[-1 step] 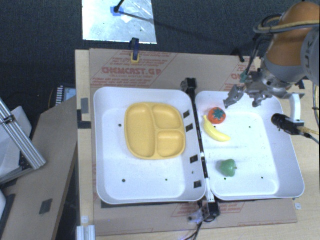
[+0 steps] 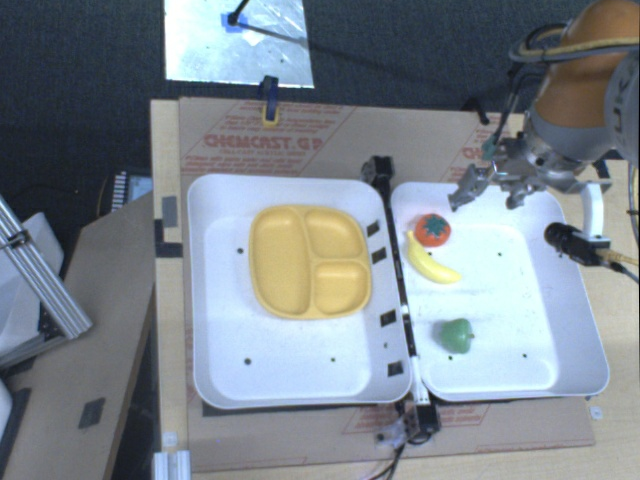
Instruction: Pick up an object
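Right bin point(image 2: 560, 298); pincer point(image 2: 490, 193) spread wide above tomato point(image 2: 433, 230)

Dark carpet floor point(image 2: 80, 58) surrounds the cardboard-topped bench point(image 2: 300, 133), with a shiny metal sheet point(image 2: 238, 28) lying behind it.

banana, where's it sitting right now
The banana lies in the right bin, near its left wall, just below the tomato and above the green pepper.

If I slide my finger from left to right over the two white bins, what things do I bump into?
Yellow divided plate → banana → gripper, which hangs over the right bin's far edge.
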